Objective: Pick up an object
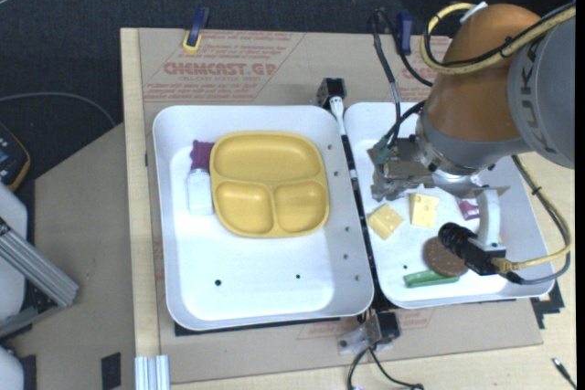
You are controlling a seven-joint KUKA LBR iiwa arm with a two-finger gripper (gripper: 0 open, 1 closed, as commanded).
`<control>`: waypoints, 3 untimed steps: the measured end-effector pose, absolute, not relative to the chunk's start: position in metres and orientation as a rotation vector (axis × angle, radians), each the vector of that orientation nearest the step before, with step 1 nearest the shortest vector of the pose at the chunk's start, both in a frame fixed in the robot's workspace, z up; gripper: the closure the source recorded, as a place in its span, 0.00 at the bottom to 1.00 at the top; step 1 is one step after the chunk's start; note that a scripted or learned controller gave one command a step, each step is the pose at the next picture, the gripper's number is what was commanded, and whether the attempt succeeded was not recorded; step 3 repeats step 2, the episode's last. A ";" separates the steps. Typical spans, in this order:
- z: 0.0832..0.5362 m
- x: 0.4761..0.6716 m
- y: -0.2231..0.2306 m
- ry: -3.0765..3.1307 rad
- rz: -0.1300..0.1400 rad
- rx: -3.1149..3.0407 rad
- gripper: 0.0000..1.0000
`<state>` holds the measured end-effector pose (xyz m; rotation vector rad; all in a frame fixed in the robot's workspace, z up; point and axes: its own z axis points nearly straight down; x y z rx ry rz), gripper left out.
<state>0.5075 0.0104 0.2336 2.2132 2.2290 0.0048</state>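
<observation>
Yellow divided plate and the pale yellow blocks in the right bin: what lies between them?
In the camera view, the two bins' adjoining rims separate the yellow divided plate from the pale yellow blocks.

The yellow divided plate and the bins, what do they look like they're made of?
The yellow divided plate looks like moulded plastic: uniform colour, soft sheen, rounded compartments. The left bin and right bin look like glossy white plastic, thin-walled with rounded corners, though enamelled metal can't be excluded.
</observation>
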 end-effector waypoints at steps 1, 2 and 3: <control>0.233 0.502 0.069 2.230 0.003 2.214 1.00; 0.233 0.497 0.072 2.224 -0.002 2.222 1.00; 0.233 0.497 0.072 2.224 -0.002 2.222 1.00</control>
